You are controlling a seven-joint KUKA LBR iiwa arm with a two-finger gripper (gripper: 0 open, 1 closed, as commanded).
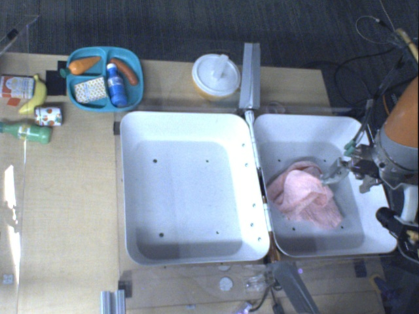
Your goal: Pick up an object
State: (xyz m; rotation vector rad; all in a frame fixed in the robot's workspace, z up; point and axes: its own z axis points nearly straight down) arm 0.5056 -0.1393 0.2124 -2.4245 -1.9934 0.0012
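A crumpled pink cloth [303,195] lies in the right bin [288,133], toward its middle and front. My gripper [335,173] reaches in from the right and sits at the cloth's upper right edge, its tips touching or just over the fabric. The arm's grey body with the orange band [400,124] stands over the bin's right rim. How the gripper stands on the cloth is too small to make out.
The left bin [190,241] lies beside the right one. Behind the bins stand a white lidded cup [216,75] and a blue divided tray [105,77] with toy food. A banana, a can and a green bottle [26,132] lie at the far left.
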